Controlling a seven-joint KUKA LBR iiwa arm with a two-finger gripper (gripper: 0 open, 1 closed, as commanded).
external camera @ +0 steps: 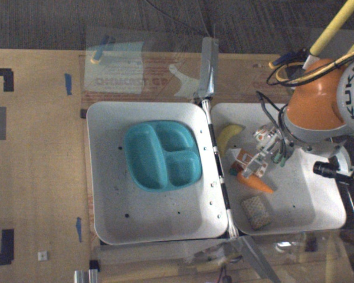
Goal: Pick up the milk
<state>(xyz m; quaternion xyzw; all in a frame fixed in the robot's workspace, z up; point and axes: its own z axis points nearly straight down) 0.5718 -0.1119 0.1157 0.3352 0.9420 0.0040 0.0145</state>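
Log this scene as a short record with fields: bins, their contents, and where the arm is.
left bin: teal divided plate
right bin: yellow banana, orange carrot, small milk carton, beige woven piece
arm: reaching in from the right, over the right bin
gripper: low, beside the carton and carrot
grasp: cannot tell

This is looking like a robotics lab — a test cell, not a home or a shop. A wooden bench (35,175) is sitting on grey carpet (76,10), wearing blue tape marks (68,84) and black corner markers (3,78). Two shallow white bins (106,217) are lying side by side, joined by a taped seam. A grey industrial arm with an orange band (318,99) is reaching in — loose cables (165,10) are trailing across the floor.
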